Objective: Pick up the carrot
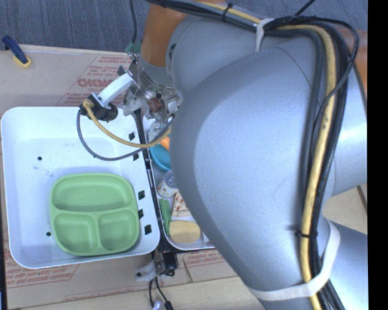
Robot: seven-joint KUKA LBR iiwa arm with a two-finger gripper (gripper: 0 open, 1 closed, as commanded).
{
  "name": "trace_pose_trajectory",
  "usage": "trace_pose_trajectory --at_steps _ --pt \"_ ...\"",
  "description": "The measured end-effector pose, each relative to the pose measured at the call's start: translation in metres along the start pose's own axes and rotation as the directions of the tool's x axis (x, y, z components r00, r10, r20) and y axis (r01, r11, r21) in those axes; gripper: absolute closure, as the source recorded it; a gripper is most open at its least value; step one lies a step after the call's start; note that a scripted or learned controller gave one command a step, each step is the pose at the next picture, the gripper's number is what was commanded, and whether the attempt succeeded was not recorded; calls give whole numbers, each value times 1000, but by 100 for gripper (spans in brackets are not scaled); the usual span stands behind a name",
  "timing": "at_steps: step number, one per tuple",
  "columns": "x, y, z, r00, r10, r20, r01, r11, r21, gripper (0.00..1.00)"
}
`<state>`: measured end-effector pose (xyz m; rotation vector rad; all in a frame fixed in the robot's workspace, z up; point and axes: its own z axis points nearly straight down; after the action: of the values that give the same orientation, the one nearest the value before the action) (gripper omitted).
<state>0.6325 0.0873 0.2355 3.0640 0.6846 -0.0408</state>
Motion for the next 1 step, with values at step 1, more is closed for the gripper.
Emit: trace_pose_trajectory --at_steps 1 --pt "-57 -29 -79 1000 7 -20 -7 1000 -1 0"
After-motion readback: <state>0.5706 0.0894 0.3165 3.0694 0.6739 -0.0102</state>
